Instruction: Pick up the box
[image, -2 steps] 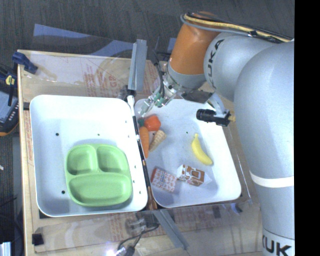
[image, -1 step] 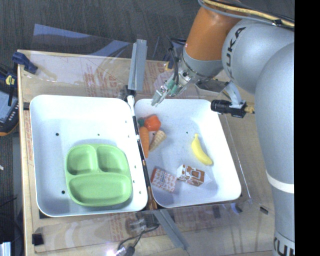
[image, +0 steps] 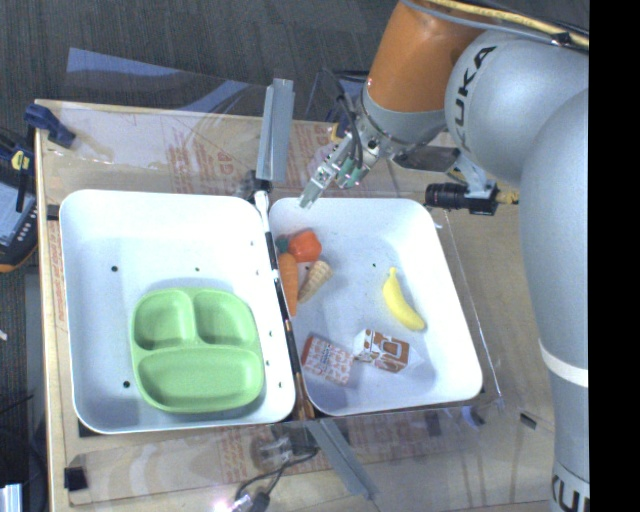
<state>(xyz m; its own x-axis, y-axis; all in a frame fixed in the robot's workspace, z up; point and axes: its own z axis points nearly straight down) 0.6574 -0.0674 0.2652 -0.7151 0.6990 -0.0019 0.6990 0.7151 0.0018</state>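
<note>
Lying flat, rectangular printed-card box (image: 328, 360)

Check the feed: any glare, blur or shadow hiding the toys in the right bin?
Camera view: even light, soft shadows; the yellow toy banana and two small brown-and-white cartons read clearly; the two-finger gripper is slightly soft above the shallow white right bin.

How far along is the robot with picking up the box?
Nothing looks done yet: two small brown and white boxes, one and another, lie flat on the floor of the right bin. In hand: the gripper hangs over that bin's far left corner, away from both boxes, with nothing between its fingers. Left to do: travel to a box, descend, grip and lift.
</note>
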